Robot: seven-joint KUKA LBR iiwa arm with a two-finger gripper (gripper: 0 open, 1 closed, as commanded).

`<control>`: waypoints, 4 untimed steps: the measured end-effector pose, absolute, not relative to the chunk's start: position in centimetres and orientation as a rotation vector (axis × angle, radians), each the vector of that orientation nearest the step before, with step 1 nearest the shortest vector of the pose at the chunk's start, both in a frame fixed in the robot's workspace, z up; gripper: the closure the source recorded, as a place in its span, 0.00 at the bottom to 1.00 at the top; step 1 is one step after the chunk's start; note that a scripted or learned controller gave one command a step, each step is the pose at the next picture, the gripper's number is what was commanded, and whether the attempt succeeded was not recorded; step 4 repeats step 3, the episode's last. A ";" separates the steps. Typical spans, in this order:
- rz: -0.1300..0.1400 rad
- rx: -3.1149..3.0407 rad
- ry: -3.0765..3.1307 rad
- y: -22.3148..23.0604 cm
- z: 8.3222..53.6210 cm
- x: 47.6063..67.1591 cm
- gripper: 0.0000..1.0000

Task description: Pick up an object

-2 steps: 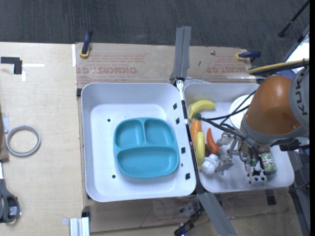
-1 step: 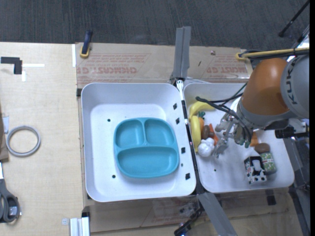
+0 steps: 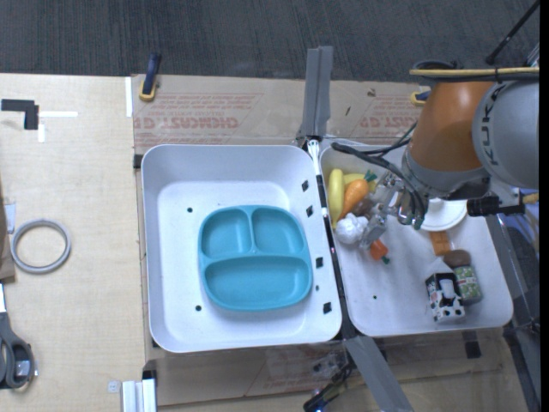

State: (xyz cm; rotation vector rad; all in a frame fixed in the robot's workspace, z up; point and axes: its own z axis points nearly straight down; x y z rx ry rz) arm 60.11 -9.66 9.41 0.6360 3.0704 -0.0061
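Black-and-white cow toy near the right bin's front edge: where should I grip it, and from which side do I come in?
Take the cow toy across its narrow body from straight above. It stands apart from the green can beside it only slightly, so probably set the fingers front-to-back, away from the can. The gripper sits further back, over the carrot.

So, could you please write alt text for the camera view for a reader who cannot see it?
A grey and orange robot arm reaches from the right with its gripper low over toy food in the right white bin: a banana, a carrot and a small black-and-white carton. The left white bin holds a blue divided plate.
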 end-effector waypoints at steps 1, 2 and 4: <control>-0.001 0.931 3.000 -10.0 9.2 55.5 0.00; -0.003 0.927 2.999 -10.0 10.1 55.6 1.00; 0.000 1.006 2.972 -3.7 22.6 61.5 1.00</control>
